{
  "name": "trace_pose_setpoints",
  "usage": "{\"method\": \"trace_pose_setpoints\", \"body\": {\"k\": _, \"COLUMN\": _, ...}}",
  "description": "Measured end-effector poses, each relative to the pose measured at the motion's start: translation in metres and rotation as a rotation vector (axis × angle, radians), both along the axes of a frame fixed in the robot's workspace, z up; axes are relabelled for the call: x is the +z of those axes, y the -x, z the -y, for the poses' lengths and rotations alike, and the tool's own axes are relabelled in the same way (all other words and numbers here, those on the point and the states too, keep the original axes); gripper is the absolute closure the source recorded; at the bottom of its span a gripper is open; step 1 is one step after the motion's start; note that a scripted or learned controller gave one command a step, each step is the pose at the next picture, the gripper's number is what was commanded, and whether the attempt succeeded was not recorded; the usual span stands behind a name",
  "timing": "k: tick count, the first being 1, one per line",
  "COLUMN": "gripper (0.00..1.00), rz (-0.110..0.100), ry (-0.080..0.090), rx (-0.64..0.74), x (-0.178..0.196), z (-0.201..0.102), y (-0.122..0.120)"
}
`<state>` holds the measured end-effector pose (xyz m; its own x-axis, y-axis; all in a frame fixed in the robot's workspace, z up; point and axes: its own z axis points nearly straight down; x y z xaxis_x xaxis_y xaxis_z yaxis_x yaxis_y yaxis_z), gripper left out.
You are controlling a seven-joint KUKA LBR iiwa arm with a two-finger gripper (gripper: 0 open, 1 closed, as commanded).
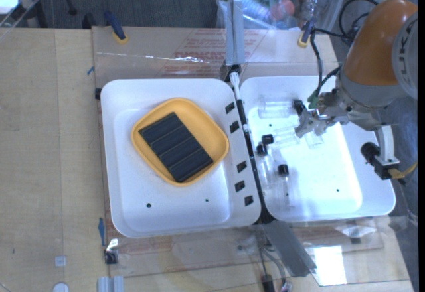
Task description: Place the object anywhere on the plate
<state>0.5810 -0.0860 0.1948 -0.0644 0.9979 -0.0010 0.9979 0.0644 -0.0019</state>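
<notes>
A pale wooden counter carries two white bins side by side: the right bin beneath the tool, the left bin beyond it; perhaps clear sheeting underneath.

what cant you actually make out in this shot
- Gripper in the camera view: too small and blurred to read its state.
- Clear items in the right bin: see-through against white, shapes unclear.
- Dark object on the yellow plate: what it is unclear.
</notes>
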Motion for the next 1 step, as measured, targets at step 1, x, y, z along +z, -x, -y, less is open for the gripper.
{"method": "trace_pose_setpoints", "body": {"k": 1, "gripper": 0.00, "rz": 0.000, "ry": 0.000, "rx": 0.000, "x": 0.0002, "z": 0.0000, "y": -0.0001}}
